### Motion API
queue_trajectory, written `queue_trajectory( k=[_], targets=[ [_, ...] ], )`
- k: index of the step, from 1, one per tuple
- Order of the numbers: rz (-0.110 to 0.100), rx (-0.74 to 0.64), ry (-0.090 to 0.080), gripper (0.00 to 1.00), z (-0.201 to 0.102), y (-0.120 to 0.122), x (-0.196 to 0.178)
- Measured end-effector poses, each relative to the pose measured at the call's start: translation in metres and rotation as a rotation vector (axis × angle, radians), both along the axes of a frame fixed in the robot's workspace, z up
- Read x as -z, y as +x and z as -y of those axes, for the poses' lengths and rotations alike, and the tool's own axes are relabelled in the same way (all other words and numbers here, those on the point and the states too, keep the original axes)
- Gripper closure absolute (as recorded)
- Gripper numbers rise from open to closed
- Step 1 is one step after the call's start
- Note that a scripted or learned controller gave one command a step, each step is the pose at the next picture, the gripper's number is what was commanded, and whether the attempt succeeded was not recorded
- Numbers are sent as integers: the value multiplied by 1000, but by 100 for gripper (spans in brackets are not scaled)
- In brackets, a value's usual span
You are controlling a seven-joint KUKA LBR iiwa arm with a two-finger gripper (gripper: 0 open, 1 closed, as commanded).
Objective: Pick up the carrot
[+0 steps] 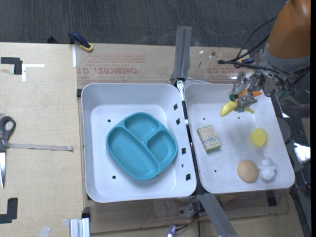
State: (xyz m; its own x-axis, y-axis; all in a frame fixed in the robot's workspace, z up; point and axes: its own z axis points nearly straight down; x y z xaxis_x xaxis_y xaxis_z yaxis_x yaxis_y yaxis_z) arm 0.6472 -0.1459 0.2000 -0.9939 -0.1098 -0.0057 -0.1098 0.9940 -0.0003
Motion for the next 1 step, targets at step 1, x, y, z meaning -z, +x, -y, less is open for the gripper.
queue_trajectory(
  k=[1],
  targets=[
    [1, -172, 0, 100, -73, 13, 1]
  ],
)
